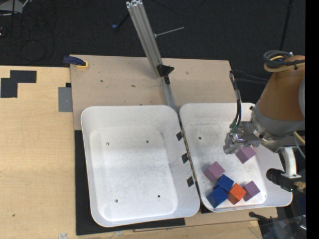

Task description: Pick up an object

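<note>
My gripper (235, 143) hangs over the right bin (209, 118), near the middle of its right half. A light purple block (246, 155) lies right beside it, at its lower right, partly under the wrist. Whether the gripper touches that block I cannot tell. Toward the bin's front sits a cluster: a purple block (215, 171), two blue blocks (225, 182) (217, 196), an orange block (237, 193) and another purple block (251, 189).
The left bin (99, 133) stands beside the right one, with a ridge and black clips (183, 146) between them. A slanted metal rail (147, 39) rises behind the bins. The arm's orange and grey body (281, 98) covers the right bin's right side.
</note>
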You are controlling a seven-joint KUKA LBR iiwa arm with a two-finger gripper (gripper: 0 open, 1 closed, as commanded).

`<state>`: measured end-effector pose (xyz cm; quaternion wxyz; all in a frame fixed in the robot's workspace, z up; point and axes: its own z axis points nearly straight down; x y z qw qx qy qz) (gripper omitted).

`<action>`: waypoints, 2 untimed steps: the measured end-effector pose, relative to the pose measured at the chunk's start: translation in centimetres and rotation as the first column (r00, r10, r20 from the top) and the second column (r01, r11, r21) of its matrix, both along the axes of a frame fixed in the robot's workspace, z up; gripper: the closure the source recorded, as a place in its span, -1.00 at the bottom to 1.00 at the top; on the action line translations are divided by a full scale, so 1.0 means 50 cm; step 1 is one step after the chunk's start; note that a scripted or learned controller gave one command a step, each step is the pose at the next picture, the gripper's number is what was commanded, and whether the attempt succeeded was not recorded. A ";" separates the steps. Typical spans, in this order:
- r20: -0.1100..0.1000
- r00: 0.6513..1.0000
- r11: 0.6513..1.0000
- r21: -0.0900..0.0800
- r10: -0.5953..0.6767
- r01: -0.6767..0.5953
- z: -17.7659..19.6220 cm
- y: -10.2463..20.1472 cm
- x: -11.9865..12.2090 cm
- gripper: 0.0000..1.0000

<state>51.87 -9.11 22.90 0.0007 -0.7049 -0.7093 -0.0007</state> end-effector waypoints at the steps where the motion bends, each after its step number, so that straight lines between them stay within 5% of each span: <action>1: -0.002 1.000 1.000 -0.001 -0.002 0.002 0.019 0.103 0.030 1.00; 2: -0.002 1.000 1.000 0.000 -0.002 0.002 0.033 0.205 0.063 1.00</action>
